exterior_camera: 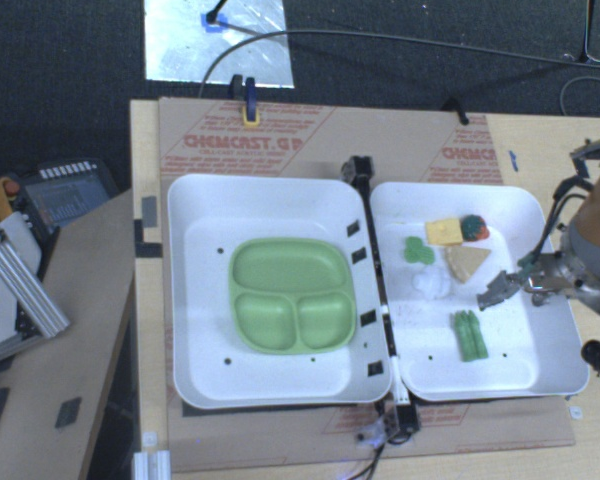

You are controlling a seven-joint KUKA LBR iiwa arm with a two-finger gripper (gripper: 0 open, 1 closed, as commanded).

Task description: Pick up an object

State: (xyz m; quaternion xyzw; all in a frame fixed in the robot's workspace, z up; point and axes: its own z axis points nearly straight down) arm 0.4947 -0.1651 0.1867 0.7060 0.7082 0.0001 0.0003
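Green ridged piece [469, 335], tan wedge [467, 262], gripper [497, 293] between, white bin [550, 368]

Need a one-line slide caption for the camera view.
Gripper over right white bin of small food items; green divided plate in left bin.

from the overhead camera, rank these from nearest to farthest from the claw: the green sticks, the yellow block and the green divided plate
1. Green sticks: right bin, just below-left of the claw.
2. Yellow block: right bin, toward its far end.
3. Green divided plate: left bin, across the divider.
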